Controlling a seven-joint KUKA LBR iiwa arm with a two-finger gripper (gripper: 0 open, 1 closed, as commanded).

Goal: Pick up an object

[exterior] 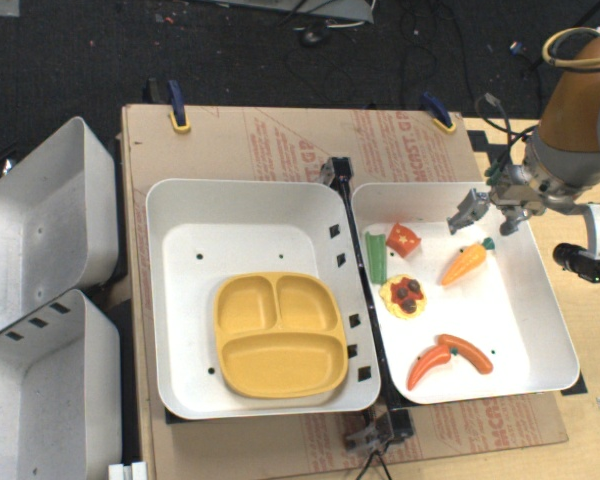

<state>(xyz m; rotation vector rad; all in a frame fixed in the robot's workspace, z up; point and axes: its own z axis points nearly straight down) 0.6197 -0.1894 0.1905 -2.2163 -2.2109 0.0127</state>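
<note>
My gripper (pixel 490 216) hangs open over the far right part of the right bin (pixel 540 298), its two fingers spread with nothing between them. Just below it lies a toy carrot (pixel 464 263), orange with a green tip. A red toy pepper (pixel 403 239) and a green strip (pixel 377 257) sit near the bin's left wall. A small yellow pizza toy (pixel 404 296) lies in the middle. Toward the front rest an orange chili (pixel 427 365) and a red sausage (pixel 467 353), touching each other.
The left bin (pixel 180 228) holds a yellow divided plate (pixel 279 334). Black clips join the two bins along their shared wall (pixel 358 268). Two spare white bins (pixel 40 268) stand off the bench at the left. Cables trail at the right edge.
</note>
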